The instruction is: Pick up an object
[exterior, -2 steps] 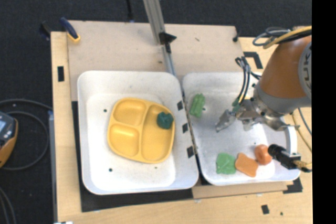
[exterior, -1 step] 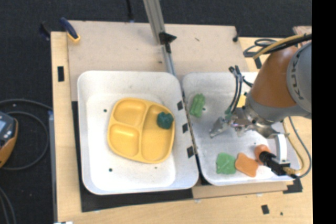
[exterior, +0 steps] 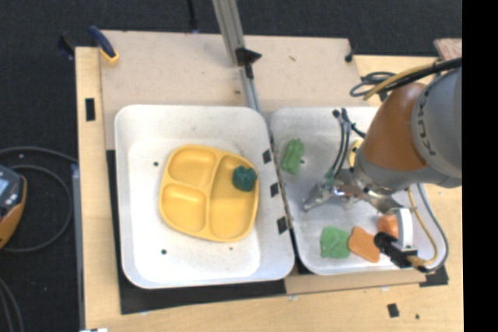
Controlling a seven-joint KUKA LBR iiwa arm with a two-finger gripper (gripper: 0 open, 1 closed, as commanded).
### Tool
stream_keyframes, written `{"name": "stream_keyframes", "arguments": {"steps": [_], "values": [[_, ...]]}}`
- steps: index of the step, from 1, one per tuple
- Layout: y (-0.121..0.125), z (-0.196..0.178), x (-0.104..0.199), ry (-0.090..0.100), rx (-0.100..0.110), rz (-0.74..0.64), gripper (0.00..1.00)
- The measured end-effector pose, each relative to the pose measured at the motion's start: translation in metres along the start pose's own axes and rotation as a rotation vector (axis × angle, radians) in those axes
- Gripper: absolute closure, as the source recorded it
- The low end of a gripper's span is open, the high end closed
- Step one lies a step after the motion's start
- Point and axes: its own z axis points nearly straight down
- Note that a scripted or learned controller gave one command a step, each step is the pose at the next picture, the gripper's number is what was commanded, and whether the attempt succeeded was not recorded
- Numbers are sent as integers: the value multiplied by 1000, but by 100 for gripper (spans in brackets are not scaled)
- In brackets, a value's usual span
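Note:
My gripper (exterior: 317, 197) hangs over the middle of the right bin (exterior: 311, 124), reaching in from the right under the arm's orange band. A light green object (exterior: 292, 155) lies to its upper left, near the bin's left wall. A darker green object (exterior: 334, 242) lies below the gripper by the bin's front edge, with an orange object (exterior: 363, 245) right beside it. A small orange and white piece (exterior: 387, 225) sits further right. I see nothing held in the gripper.
The left bin (exterior: 140, 167) holds a yellow divided plate (exterior: 194, 198) with a dark green ball-like object (exterior: 245, 179) on its right compartment. A metal post (exterior: 226, 4) rises behind the bins. Cables trail beside the arm at the right.

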Motion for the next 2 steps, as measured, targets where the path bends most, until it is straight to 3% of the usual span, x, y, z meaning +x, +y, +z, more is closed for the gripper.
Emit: {"name": "stream_keyframes", "arguments": {"steps": [1, 2], "values": [[2, -13, 0, 2, -4, 4, 100], [-3, -62, 5, 0, -3, -5, 100]]}}
